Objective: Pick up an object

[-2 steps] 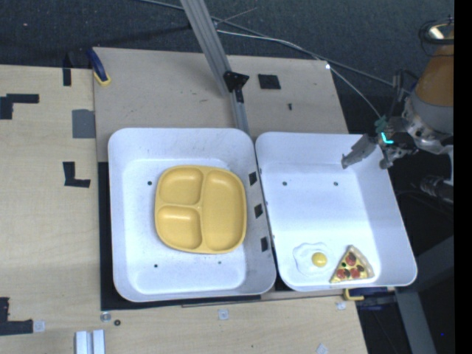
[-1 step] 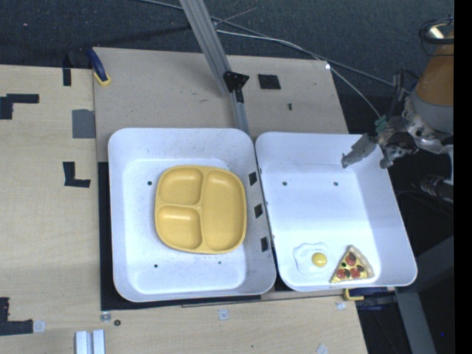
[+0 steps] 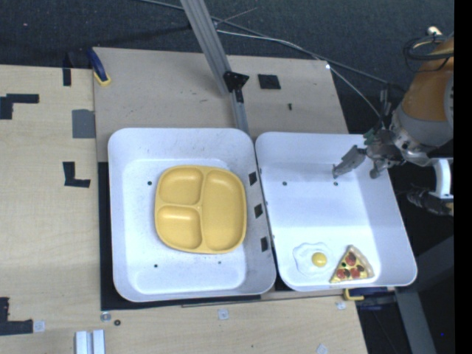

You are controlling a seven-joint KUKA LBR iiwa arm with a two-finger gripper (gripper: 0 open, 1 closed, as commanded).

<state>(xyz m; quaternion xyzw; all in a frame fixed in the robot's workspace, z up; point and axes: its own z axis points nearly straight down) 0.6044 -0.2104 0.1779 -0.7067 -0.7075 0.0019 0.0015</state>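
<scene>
Seen from above on a pale wooden worktop [image 3: 44,198]: two shallow white plastic bins side by side, touching along their inner edges. Reaching in from three o'clock, a grey robot arm with an orange band [image 3: 426,102], jaws held over the two-o'clock corner of the right-hand white bin [image 3: 324,212], spread apart and gripping nothing, one finger pointing toward nine o'clock and down at the bin floor. Lying well apart from the jaws, at five o'clock in that same bin: a small white toy fried egg with a yellow yolk [image 3: 313,257] and, just beside it at its three o'clock, a toy pizza slice with red and dark toppings [image 3: 352,265], tucked against the bin's near wall. Resting flat in the middle of the left-hand white bin [image 3: 133,161]: a yellow plastic plate divided into three compartments [image 3: 200,209], the larger compartment on its three-o'clock side. Rising at twelve o'clock between the bins, a slanted grey metal pole [image 3: 210,43], fixed by a black bracket just above the bins' shared edge. Clipped at the worktop's eleven-o'clock corner, a blue clamp with a yellow tip [image 3: 98,66]. Scattered over the wood at nine o'clock, short strips of black tape [image 3: 72,174]. Trailing across the dark floor at twelve and one o'clock, thin grey cables [image 3: 354,87].
</scene>
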